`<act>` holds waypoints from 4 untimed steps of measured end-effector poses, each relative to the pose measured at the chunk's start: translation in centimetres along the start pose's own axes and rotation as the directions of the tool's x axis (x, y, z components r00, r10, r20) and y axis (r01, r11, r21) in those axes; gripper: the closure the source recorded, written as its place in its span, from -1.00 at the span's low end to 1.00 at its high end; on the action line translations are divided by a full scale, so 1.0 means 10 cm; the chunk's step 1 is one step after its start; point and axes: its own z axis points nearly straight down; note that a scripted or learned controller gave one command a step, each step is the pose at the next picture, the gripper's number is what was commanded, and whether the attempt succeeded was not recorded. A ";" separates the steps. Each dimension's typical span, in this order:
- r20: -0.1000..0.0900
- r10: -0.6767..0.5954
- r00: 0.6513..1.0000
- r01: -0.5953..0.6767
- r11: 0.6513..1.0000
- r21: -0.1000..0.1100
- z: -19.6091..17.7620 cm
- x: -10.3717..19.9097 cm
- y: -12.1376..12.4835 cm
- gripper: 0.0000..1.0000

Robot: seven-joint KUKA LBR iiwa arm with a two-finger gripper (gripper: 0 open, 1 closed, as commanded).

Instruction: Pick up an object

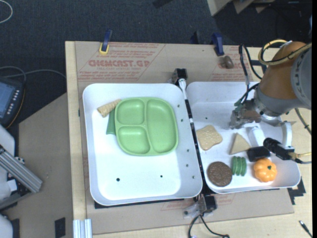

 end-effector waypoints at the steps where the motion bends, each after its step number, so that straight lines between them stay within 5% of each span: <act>1: 0.003 0.000 1.000 0.000 1.000 -0.005 -0.57 -0.10 -0.01 1.00; 2: 0.003 -0.001 1.000 0.001 1.000 -0.006 -1.20 -0.12 -0.04 1.00; 3: 0.001 -0.002 1.000 0.002 1.000 -0.002 -1.30 -0.12 -0.03 1.00; 4: -0.004 -0.007 1.000 0.007 1.000 0.005 -1.30 0.51 -0.16 1.00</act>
